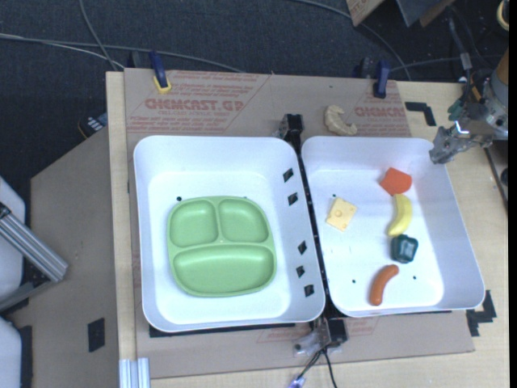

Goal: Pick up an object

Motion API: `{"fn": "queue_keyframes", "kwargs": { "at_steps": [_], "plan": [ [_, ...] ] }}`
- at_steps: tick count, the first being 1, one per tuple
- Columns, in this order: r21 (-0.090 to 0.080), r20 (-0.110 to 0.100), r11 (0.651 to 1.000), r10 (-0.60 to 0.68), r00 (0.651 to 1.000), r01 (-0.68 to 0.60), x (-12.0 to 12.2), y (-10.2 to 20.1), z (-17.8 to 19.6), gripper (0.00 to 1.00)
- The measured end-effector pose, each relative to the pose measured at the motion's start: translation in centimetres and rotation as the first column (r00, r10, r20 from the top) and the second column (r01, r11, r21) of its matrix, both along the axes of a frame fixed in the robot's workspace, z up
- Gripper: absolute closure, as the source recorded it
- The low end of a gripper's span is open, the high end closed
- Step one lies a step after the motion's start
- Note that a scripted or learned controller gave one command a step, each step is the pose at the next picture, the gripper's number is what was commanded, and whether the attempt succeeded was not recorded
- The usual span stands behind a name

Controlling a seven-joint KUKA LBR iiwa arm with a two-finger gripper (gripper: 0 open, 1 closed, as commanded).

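Your pickable items sit in the right bin [452, 241]: orange block [396, 181] at the far side, banana [400, 214] just nearer than it, dark teal piece [404, 249] touching the banana's near end, sausage [383, 284] nearest, cheese slice [341, 214] left of the banana. Gripper [447, 147] hangs over the bin's far right corner, nothing held; can't tell jaws' state. Green tray [220, 245] fills the left bin [153, 168].
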State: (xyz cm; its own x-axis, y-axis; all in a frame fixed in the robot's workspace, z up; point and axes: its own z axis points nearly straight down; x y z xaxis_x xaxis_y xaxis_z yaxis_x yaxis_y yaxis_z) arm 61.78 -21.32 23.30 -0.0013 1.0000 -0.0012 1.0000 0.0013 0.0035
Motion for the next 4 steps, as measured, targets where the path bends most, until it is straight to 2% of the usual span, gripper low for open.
{"fn": "queue_keyframes", "kwargs": {
  "at_steps": [1,2,4],
  "plan": [
    [0.004,-0.007,1.000,0.003,1.000,-0.003,-0.9,5.4,-1.1,1.00],
    [0.004,-0.006,1.000,0.004,1.000,-0.004,-2.7,10.3,-0.2,1.00],
    [0.004,-0.008,1.000,0.005,1.000,-0.005,-4.9,22.0,-1.9,1.00]
  ]
}}
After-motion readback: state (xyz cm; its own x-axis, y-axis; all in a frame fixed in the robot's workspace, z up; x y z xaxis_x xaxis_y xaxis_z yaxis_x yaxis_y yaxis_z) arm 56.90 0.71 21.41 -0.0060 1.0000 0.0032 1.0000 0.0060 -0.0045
